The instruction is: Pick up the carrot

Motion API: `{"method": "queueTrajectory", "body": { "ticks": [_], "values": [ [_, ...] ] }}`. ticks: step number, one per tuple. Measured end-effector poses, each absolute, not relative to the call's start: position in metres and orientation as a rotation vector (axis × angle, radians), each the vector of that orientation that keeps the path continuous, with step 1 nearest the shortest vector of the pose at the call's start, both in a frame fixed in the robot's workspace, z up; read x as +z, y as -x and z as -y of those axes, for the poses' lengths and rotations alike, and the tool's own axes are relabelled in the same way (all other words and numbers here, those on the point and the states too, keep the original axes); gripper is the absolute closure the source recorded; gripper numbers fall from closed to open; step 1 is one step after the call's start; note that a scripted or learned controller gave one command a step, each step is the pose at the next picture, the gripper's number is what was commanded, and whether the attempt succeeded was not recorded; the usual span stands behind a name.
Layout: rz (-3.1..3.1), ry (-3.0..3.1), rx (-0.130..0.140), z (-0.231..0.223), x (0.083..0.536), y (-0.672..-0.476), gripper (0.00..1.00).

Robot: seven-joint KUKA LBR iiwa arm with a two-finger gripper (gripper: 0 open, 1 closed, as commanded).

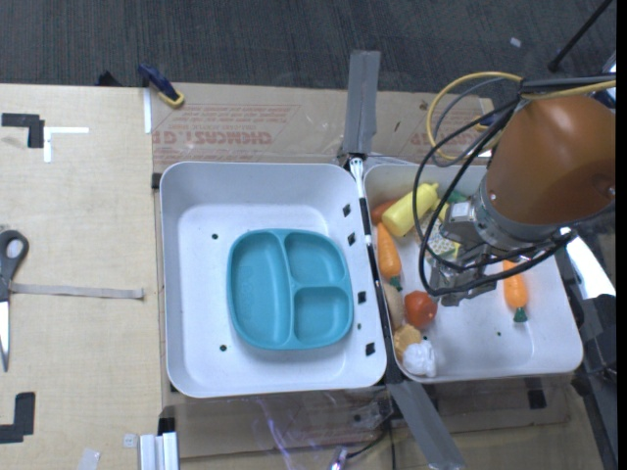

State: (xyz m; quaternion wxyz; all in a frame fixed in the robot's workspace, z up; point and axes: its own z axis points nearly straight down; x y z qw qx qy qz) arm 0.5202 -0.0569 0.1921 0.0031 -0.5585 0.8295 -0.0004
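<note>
I see two carrots in the right bin (549,355). One carrot (389,255) lies along the bin's left wall, close to the divider between the bins, its long axis running roughly top to bottom in the camera view, with a small green tip at the lower end. The second carrot (515,292) lies further right on the bin floor, also running near vertical in the view, green tip at the bottom. The gripper (460,280) hangs over the middle of the right bin, between the two carrots; the left carrot sits beside it to the left, the right carrot just beside it to the right. Neither carrot appears to be touching the gripper, though the dark mechanism and cables hide much of it. Whether the gripper is spread or pressed together I cannot tell from this view. I see nothing held in it. The arm's orange band (554,160) covers the upper right of the bin. Other items in the right bin: a yellow corn cob (409,210) near the top left, a tomato (420,307) just below the left carrot, and a white lump (419,358) at the lower left corner. The left bin (186,262) holds a blue divided plate (290,289).
</note>
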Motion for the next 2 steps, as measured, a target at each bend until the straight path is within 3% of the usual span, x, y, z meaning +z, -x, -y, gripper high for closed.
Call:
{"method": "queueTrajectory", "body": {
  "ticks": [1, 2],
  "values": [
    [-2.265, 2.175, 0.003, 0.119, 0.110, -0.532, 1.00],
    [-1.911, 2.491, 0.000, 0.217, 0.092, -0.479, 1.00]
  ]
}}
